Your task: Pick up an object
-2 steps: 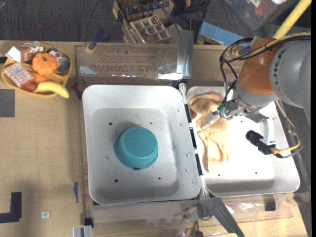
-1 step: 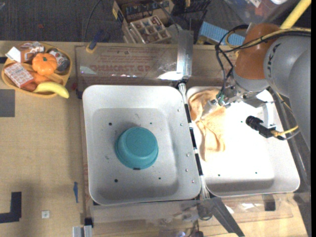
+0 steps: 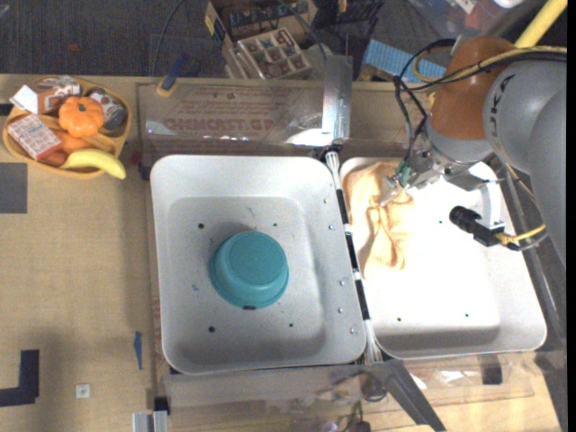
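The left bin [image 3: 180,331] has lots of bare floor around a teal bowl [image 3: 251,269] turned upside down in its middle. The right bin [image 3: 468,331] is bare at its near end. Farther back, by its left wall, a pale cloth [image 3: 385,228] hangs pinched in the gripper [image 3: 399,185].

teal bowl [image 3: 250,269] in left bin [image 3: 171,187] | end effector [image 3: 402,183] over cloth [image 3: 385,226]
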Controlling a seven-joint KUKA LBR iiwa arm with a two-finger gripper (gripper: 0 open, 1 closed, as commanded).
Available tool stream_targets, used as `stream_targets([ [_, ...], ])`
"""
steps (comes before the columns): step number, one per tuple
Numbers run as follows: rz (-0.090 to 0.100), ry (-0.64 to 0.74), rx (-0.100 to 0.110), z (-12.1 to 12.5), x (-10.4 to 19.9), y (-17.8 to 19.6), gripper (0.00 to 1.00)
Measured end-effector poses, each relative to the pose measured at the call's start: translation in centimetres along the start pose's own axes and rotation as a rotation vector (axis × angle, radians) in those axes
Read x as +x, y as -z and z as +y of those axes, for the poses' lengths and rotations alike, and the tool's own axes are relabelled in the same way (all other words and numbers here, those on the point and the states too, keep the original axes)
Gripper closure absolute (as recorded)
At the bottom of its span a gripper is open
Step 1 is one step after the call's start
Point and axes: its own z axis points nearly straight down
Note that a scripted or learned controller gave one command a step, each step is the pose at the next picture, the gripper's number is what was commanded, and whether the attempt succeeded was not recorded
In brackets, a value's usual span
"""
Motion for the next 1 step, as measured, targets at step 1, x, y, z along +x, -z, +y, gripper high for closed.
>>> stream_targets([
  [1,-0.002,0.002,0.002,0.93,2.7,15.82,1.0],
])
